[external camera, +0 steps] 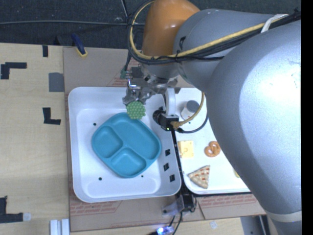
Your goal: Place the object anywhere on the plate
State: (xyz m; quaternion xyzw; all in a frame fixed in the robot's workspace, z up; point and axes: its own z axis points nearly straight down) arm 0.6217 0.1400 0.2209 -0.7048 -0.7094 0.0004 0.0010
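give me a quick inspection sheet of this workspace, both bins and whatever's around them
surface: two white bins, left bin, right bin, on brown cardboard
job's things: blue plate with three compartments in left bin; green object at the plate's far rim, under the gripper
clutter: cheese slice, pretzel, pizza slice in right bin
grippers: gripper over the green object; hold unclear
cables: yellow and black cables loop round the wrist
surroundings: black tape marks on the wooden bench

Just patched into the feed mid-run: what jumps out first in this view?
The huge grey arm with its orange band fills the upper right, reaching over the bins. Its gripper sits above the far edge of the blue sectioned plate in the left bin, with a green bumpy object right at its tip. The right bin holds a pizza slice, a pretzel and a cheese square.
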